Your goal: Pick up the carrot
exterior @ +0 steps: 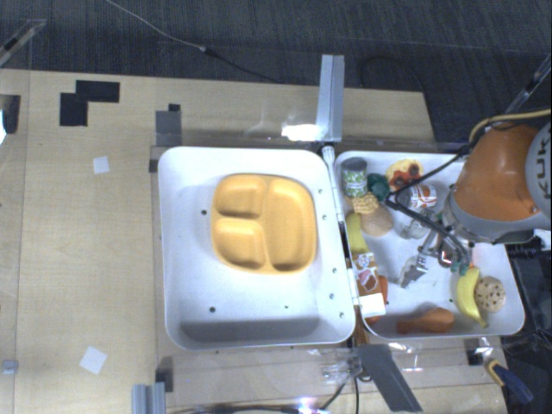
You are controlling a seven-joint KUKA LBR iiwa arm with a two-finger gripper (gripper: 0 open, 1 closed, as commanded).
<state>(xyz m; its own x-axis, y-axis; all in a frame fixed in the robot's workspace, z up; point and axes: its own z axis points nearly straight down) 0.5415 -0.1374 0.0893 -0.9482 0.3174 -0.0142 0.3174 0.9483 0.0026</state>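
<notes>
The carrot (pixel 425 321) is a dull orange, elongated piece lying flat along the near wall of the right bin (pixel 509 322). My gripper (pixel 413 272) hangs over a bare patch of that bin's floor, up and slightly left of the carrot and apart from it. Nothing shows in the gripper. The arm's orange band (pixel 493 179) looms over the bin's far right part and hides what is beneath it.
A banana (pixel 467 293) and a cookie (pixel 490 294) lie right of the carrot. Along the right bin's left wall are a yellow piece (pixel 355 231), a small packet (pixel 368 279) and a white block (pixel 373 304). A green can (pixel 354 179) stands at the back. A yellow divided plate (pixel 263 222) sits in the left bin (pixel 181 257).
</notes>
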